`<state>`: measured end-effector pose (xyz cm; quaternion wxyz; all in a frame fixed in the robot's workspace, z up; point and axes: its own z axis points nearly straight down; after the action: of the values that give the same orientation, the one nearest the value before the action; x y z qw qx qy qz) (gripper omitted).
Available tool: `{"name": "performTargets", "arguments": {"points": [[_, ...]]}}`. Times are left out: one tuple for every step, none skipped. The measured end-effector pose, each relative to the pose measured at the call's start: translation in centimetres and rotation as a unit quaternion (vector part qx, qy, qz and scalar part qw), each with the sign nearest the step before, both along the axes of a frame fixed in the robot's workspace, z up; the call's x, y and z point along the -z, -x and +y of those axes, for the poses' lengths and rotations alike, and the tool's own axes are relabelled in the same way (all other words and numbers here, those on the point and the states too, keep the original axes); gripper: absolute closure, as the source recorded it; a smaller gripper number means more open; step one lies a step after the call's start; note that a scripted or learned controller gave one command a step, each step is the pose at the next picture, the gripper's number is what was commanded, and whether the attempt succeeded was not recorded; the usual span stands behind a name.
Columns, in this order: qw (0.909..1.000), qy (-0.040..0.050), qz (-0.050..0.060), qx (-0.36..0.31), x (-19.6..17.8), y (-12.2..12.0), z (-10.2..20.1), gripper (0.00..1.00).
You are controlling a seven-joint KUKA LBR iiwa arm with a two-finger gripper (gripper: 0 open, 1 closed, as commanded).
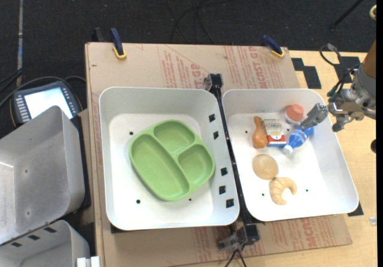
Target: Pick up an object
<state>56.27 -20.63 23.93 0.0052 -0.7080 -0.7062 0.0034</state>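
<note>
In the right bin [335,158], the blue bottle [297,139] lay beside the small carton [273,132]. The gripper [318,115] hung just above the bottle's upper end; you could not tell its opening. You needed to centre over the bottle, clear of the carton, before descending.

The arm [366,83] enters at the right edge of the view, only its grey wrist end visible — cables loop around it. The gripper [326,117] sits at its lower left end, one dark finger [314,117] slanting down and to the left — a second shorter one beside it.
</note>
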Motion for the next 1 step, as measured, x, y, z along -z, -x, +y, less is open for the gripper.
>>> {"name": "performTargets", "arguments": {"points": [[1.0,0.0015,-0.006,-0.002,-0.69,-0.28,0.07,0.0]]}}
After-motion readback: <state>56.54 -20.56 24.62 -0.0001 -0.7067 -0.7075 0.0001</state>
